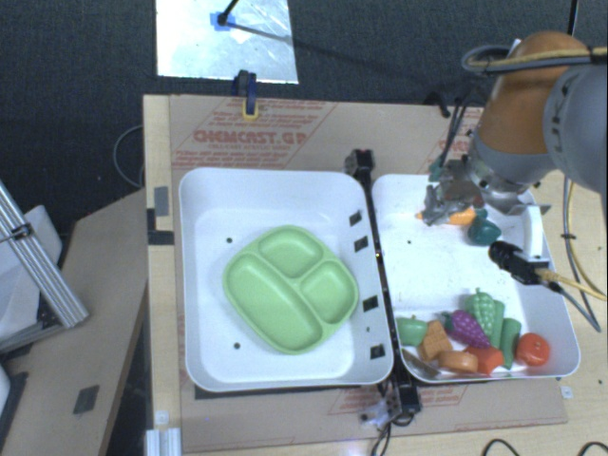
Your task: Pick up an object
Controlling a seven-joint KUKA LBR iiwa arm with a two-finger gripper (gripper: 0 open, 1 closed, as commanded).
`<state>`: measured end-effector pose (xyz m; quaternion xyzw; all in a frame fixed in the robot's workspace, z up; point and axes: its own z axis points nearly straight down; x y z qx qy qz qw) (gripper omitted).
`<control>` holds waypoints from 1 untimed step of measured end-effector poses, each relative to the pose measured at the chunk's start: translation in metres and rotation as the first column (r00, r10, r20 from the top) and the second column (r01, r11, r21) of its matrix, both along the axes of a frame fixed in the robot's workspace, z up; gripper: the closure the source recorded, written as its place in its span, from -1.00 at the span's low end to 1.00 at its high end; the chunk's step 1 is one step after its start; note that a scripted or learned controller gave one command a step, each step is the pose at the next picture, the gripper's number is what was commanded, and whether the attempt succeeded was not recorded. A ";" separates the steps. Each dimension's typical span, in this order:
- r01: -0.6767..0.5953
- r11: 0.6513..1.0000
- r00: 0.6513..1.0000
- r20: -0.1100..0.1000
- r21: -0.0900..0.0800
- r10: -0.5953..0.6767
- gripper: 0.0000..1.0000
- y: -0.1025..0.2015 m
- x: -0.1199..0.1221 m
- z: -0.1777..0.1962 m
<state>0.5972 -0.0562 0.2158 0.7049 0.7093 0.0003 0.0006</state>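
The fingers (435,212) sit low in the right-hand shallow white plastic bin (418,283), near its far edge; we cannot tell whether they are apart or together. Just beside them lie a small orange toy piece (462,218) and a teal toy piece (483,229); contact is unclear. We see nothing lifted, so we judge the pick not yet done. A heap of coloured plastic toy food (470,335) rests at the near edge. The left white bin (204,255) holds a green divided plastic plate (290,290).
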 end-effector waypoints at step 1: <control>-0.001 1.000 1.000 0.000 0.000 0.001 1.00 0.003 0.001 0.000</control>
